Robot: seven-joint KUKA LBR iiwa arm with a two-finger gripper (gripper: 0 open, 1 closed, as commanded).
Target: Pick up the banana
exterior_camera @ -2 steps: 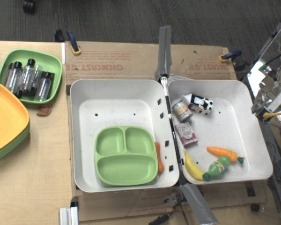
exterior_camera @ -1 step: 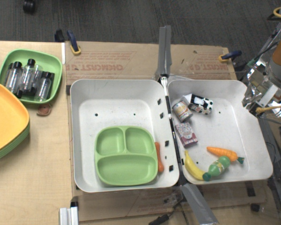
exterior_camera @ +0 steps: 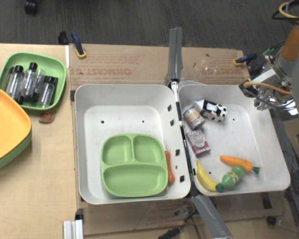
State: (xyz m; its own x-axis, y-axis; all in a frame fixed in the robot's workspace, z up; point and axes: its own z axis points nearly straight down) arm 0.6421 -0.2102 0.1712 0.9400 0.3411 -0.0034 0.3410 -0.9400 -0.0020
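Observation:
The yellow banana (exterior_camera: 204,177) lies in the right bin (exterior_camera: 269,133) at its front left corner, curved along the bin wall. Its lower end touches a green bottle-shaped toy (exterior_camera: 231,179). The gripper (exterior_camera: 263,100) hangs over the right bin's back right edge, well away from the banana and above the rim. Nothing shows beneath it.
The right bin also holds an orange carrot (exterior_camera: 236,162), a pink packet (exterior_camera: 198,142), a small can (exterior_camera: 193,117) and a black-and-white cow toy (exterior_camera: 213,111). In the left bin (exterior_camera: 89,113) sit a green divided plate (exterior_camera: 134,164) and an orange stick (exterior_camera: 168,166).

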